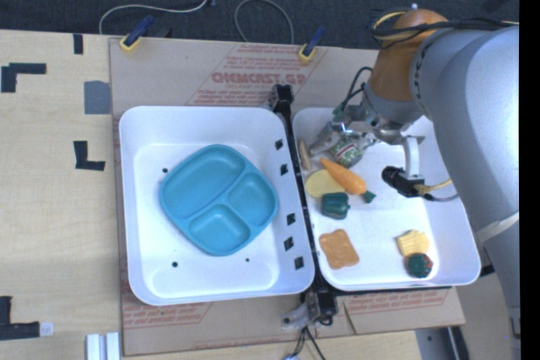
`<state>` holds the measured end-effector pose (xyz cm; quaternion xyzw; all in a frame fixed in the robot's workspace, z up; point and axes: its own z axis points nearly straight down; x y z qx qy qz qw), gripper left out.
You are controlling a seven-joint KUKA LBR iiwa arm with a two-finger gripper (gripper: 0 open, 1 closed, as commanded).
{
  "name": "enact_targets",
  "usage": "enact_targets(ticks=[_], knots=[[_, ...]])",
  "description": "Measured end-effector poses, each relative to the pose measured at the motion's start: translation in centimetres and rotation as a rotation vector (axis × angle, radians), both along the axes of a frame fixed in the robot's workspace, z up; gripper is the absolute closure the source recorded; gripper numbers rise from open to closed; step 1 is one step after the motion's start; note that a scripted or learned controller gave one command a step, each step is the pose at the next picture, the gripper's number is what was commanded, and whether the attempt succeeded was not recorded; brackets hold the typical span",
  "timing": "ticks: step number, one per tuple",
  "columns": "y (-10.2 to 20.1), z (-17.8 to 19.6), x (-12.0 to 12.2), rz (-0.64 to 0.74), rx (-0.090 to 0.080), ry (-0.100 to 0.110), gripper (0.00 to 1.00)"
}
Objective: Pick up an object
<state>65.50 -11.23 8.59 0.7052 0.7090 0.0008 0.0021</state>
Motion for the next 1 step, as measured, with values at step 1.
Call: enact_targets(ticks=[1], knots=[[1.27, -0.04, 1.32, -0.004, -0.008, 0.005, 0.00]])
